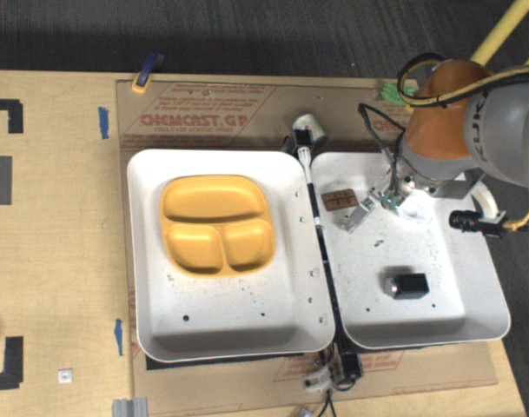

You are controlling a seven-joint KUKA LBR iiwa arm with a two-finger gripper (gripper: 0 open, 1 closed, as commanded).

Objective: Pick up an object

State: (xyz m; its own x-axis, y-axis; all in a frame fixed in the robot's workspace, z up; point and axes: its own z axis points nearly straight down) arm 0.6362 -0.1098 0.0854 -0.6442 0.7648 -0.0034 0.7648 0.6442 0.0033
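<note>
1. So: candidate objects sit in the right bin (pixel 472 307). A small black block (pixel 408 283) lies flat toward the near side of the floor, well apart from the gripper.
2. A brown ridged piece (pixel 339 200) lies near the bin's far-left corner, with a small grey item (pixel 354 216) just beside it on the near-right.
3. Gripper (pixel 393 200) is low over the far part of the right bin, just right of the grey item. Can't tell whether the pincer is spread or pressed together; too small and cluttered at the tip. Nothing visibly pinched.
4. Arm (pixel 494 133) comes in from the right, orange band (pixel 442 111) above the wrist, cables looping around it.
5. Left bin (pixel 142 259) holds a yellow three-compartment tray (pixel 217 224), upright, sitting toward the far side.
6. Both bins rest side by side on a cardboard sheet (pixel 203 111) on the bench.
</note>
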